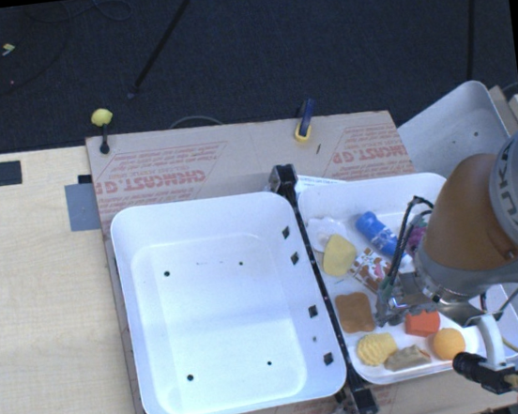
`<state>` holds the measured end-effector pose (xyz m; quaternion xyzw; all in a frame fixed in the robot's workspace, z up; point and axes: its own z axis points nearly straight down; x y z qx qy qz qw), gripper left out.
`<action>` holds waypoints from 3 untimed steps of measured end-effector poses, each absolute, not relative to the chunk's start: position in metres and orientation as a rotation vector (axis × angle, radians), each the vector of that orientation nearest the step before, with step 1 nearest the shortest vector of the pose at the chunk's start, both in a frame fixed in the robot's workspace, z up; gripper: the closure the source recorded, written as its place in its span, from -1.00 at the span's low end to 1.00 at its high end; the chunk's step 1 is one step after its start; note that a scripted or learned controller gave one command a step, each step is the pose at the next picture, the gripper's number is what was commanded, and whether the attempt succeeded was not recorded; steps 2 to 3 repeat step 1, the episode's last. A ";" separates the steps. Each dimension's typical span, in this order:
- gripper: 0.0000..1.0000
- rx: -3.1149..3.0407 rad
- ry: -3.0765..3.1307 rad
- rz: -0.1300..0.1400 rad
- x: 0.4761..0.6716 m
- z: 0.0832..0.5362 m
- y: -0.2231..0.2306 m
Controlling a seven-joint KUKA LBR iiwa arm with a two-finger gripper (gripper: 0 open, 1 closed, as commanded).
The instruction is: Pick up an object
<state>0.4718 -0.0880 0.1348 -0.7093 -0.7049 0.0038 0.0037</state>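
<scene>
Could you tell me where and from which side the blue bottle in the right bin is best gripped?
Probably from above, across the middle of the blue bottle: it lies tilted on its side, its narrow width suits the gripper, and its upper side faces bare bin.

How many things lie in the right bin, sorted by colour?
Visible things in the right bin:
Yellow: 2
Blue: 1
Brown: 1
Orange: 2
Tan: 1
Printed packet: 1
Total: 8

Wooden bench (35,306) bearing a cardboard sheet (234,162). Two shallow white bins rest side by side on the cardboard: left bin (136,312) and right bin (333,192), touching along a black divider.
</scene>
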 end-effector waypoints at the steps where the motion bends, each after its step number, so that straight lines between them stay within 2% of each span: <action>1: 1.00 -2.215 -2.232 -0.009 0.540 0.190 -0.024; 3: 1.00 -2.215 -2.232 -0.009 0.540 0.190 -0.024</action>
